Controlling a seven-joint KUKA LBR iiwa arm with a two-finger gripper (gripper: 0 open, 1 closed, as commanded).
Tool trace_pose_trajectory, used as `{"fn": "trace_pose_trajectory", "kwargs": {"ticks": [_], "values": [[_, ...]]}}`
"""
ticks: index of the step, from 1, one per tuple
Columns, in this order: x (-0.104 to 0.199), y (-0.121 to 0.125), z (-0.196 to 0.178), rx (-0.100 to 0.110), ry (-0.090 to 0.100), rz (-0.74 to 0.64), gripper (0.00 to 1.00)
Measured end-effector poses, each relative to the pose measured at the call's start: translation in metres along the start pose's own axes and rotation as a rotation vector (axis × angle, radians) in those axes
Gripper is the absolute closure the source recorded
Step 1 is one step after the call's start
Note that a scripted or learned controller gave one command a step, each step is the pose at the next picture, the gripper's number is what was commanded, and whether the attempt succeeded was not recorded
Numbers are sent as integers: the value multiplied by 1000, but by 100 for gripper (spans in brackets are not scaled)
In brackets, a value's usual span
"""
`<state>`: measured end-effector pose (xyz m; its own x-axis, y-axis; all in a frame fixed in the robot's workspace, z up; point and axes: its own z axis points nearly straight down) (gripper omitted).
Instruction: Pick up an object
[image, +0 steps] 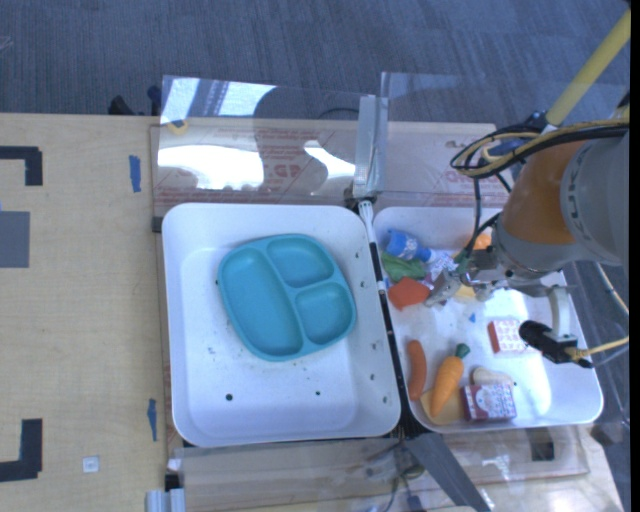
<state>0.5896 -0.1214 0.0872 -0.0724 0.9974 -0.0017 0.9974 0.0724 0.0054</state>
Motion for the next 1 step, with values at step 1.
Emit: {"fn": "trace_pose_trajectory", "kwargs": {"ticks": [1], "values": [[-1, 2, -13, -6, -2, 0, 100]]}}
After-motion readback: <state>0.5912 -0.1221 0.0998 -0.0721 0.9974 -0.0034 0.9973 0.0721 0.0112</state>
